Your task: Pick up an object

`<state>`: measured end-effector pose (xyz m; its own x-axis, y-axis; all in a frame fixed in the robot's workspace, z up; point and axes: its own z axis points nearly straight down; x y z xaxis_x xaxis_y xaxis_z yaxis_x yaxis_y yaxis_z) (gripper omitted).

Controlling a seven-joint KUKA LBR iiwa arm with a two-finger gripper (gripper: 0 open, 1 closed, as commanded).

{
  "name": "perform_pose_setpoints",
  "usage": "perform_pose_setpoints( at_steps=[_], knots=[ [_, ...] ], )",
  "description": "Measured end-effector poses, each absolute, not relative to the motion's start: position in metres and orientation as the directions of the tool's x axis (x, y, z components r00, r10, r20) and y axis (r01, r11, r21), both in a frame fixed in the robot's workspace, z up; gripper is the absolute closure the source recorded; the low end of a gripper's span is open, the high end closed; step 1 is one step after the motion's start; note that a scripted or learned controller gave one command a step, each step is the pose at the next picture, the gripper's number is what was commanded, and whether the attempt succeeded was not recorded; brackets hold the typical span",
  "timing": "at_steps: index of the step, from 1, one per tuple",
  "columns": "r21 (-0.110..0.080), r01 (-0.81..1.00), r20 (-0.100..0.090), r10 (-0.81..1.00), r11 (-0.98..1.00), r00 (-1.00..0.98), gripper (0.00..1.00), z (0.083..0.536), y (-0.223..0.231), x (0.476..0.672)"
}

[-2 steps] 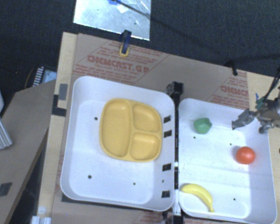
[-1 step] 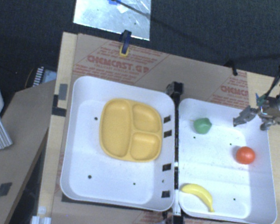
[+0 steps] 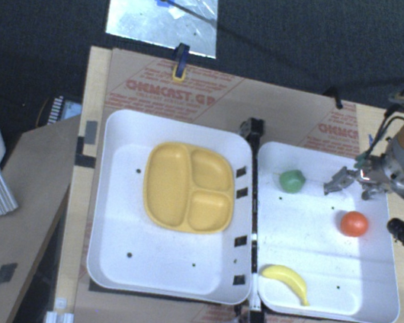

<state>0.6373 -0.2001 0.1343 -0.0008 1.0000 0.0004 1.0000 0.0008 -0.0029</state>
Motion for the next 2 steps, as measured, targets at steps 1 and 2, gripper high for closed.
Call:
perform_pose_setpoints(
  at_steps=[1, 2],
  knots=[
    [-0.002, 1.0, 0.0, 1.0, 0.003, -0.003, 0.0, 0.082, -0.199, 0.637],
    [0.006, 1.0, -0.002, 1.0, 0.005, -0.005, 1.0, 0.097, -0.2, 0.64]
  ],
)
